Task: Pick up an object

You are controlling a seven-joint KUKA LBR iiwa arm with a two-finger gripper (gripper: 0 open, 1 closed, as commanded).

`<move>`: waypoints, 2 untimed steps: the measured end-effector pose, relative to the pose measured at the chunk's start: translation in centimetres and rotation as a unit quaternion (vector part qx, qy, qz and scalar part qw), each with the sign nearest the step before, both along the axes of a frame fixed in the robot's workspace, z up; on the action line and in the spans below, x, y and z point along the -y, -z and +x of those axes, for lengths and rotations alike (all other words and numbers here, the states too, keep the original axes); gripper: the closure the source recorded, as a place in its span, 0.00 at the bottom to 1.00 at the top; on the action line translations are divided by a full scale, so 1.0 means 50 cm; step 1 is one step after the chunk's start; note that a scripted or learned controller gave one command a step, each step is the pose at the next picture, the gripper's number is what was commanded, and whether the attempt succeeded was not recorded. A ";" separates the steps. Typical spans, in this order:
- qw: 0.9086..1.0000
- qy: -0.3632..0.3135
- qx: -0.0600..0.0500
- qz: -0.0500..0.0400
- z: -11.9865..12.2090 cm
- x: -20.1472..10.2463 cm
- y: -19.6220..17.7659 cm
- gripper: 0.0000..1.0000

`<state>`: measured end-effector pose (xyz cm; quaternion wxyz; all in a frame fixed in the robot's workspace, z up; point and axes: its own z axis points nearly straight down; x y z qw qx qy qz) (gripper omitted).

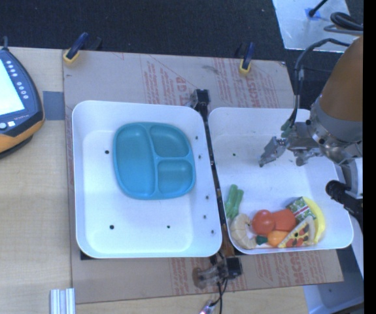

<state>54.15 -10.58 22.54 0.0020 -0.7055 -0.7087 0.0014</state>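
gripper hangs over right bin's bare upper part, fingers spread, nothing btwn them. toy food pile sits in that bin's near corner, well apart. prob staged above to drop straight down w/o snagging.

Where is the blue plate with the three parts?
The blue plate lies in the middle of the left white bin, far from the toy food pile in the right bin.

left bin: blue divided plate hogs the middle, edges free
right bin: upper half open, toy food pile crowds the near corner
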 end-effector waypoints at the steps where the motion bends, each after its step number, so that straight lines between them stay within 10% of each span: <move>1: 1.000 0.000 0.000 0.000 -0.132 0.024 0.269 0.00; 2: 1.000 -0.003 0.003 -0.001 -0.127 0.026 0.245 1.00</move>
